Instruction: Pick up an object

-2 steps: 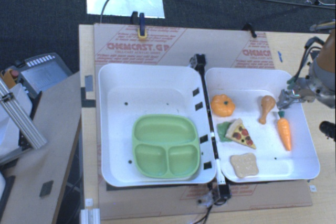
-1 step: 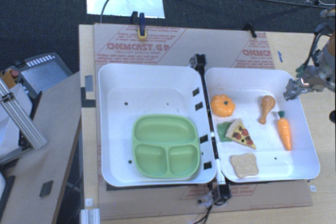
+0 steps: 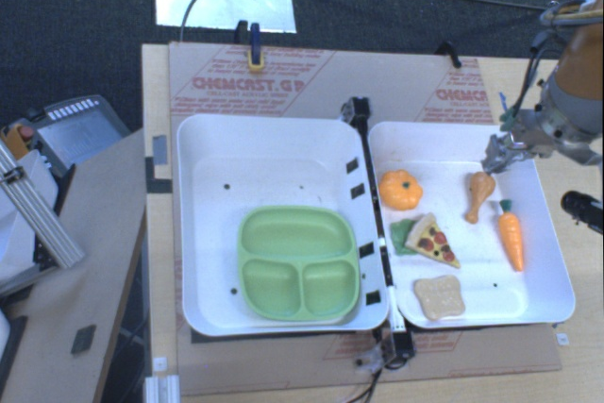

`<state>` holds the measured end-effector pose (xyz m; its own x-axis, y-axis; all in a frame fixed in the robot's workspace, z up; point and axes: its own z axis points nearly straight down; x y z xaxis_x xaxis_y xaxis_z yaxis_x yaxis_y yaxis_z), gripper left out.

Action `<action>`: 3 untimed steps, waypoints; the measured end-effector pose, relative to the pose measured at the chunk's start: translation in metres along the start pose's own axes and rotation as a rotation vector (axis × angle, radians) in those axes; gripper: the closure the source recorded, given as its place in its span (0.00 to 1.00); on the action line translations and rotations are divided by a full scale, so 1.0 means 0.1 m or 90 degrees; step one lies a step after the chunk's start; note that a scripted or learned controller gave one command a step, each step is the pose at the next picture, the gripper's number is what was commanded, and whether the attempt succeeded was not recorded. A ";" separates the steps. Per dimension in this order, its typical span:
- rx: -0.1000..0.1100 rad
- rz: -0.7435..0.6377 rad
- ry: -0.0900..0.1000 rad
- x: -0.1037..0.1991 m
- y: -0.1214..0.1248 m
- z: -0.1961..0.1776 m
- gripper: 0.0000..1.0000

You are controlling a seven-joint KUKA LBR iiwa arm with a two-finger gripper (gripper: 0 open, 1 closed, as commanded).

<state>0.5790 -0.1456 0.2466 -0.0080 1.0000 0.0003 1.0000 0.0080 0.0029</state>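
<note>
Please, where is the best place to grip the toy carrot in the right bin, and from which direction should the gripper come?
Probably the middle of the orange body of the carrot, coming straight down. It lies flat, running along the bin's depth with its green top toward the far side, so the fingers should close across its narrow width. The drumstick lies apart on its left, leaving room there.

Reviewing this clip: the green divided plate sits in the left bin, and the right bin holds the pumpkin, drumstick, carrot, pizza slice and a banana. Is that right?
Not quite. The camera view shows no banana; the fifth item in the right bin is a slice of bread. The rest holds: the green divided plate sits in the left bin, and the pumpkin, drumstick, carrot and pizza slice are in the right one.
</note>
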 end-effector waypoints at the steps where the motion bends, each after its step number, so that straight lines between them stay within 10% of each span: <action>1: 0.000 0.000 0.000 0.46 0.02 0.10 1.00; 3: 0.001 0.000 0.000 1.37 0.10 0.01 1.00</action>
<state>0.5880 -0.0085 0.2452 -0.0073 1.0000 0.0006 1.0000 0.0073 0.0019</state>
